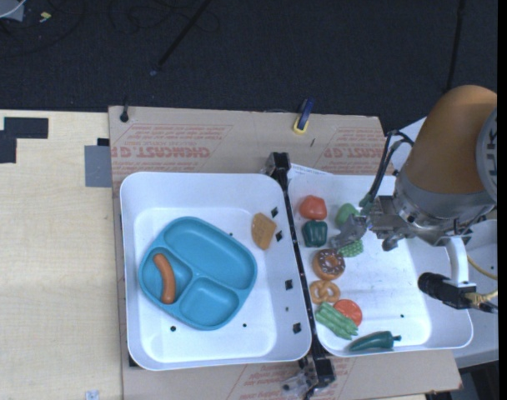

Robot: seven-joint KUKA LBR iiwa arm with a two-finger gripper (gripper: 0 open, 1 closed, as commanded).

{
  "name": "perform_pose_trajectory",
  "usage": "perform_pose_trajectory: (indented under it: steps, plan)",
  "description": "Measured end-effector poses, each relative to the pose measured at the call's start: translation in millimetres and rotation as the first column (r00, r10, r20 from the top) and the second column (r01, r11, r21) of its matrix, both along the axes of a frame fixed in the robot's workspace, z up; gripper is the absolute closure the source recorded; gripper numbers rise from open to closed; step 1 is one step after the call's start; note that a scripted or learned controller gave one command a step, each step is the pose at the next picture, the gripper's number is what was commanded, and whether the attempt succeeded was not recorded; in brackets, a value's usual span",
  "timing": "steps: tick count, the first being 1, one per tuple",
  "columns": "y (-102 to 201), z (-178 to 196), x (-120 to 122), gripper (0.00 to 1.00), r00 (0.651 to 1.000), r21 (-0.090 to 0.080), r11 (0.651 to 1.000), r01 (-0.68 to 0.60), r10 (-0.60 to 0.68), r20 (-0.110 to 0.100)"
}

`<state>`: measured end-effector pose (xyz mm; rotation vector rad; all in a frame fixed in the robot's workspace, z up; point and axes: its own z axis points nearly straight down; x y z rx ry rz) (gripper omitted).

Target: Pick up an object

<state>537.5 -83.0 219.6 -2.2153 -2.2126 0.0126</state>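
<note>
The arm's gripper (353, 237) hangs low over the left-middle of the right bin (437, 327), reaching in from the right. It sits right above a small light-green toy (350, 247), partly covering it. Close by lie a green vegetable (346, 214), a dark green pepper (314, 233), an orange-red tomato (313, 207) and a chocolate donut (328, 264). Nearer the front are a pretzel (323, 291), a red tomato (349, 310), a green ridged vegetable (334, 321) and a dark green chili (372, 341).
The left bin (153, 194) holds a blue divided plate (212, 261) with a sausage (165, 277) in one compartment, and a tan bread piece (263, 230) by the right wall. A black divider (293, 257) runs between the bins. The arm's orange body (454, 140) overhangs the right bin's far right.
</note>
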Motion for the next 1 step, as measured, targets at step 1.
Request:
perform_pose_trajectory:
  steps: [1]
  plan:
    - [-0.1,4.5,2.2,0.0,1.0,-0.001,1.0,-0.001,0.001,0.009]
